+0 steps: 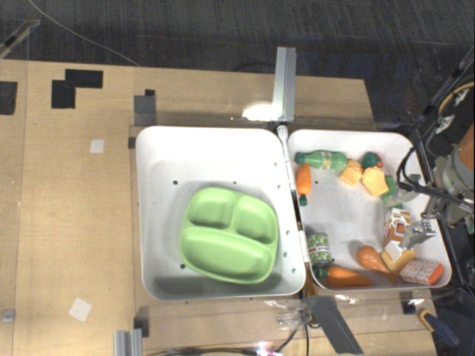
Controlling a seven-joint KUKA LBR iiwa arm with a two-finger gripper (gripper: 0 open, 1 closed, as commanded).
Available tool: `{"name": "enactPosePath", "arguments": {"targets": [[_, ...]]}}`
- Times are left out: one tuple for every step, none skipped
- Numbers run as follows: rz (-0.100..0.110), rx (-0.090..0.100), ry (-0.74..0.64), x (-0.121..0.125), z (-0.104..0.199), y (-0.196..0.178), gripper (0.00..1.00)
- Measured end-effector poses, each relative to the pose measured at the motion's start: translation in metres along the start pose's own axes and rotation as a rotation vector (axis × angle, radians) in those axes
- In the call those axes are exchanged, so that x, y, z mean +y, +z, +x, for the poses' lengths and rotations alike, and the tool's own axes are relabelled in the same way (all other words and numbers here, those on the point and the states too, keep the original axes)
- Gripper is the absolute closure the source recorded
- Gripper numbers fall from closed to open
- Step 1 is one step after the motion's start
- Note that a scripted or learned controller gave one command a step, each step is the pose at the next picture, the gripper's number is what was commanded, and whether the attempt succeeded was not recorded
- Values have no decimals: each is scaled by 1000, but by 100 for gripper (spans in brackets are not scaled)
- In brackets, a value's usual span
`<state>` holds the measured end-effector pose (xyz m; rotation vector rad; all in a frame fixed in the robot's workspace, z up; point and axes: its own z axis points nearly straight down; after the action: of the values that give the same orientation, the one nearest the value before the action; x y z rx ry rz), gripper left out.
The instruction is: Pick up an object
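Carrot [349, 277] lies lengthwise along right bin's [349, 210] near wall.

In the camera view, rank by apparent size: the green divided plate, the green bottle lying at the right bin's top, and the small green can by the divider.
1. Green divided plastic plate
2. Green toy bottle
3. Small green can

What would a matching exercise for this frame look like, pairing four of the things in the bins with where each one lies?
Things:
1. green divided tray
2. green bottle
3. small green can
4. gripper

Places:
A. far edge of the right bin
B. over the right bin's right side, by a small carton
C. in the left bin
D. right bin, near its left wall

Pairs: 1-C, 2-A, 3-D, 4-B
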<state>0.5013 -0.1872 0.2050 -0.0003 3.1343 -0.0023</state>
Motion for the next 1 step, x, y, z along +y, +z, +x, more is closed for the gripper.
{"name": "enactPosePath", "arguments": {"targets": [[0,-2,-241,-17,7,110,0]]}}
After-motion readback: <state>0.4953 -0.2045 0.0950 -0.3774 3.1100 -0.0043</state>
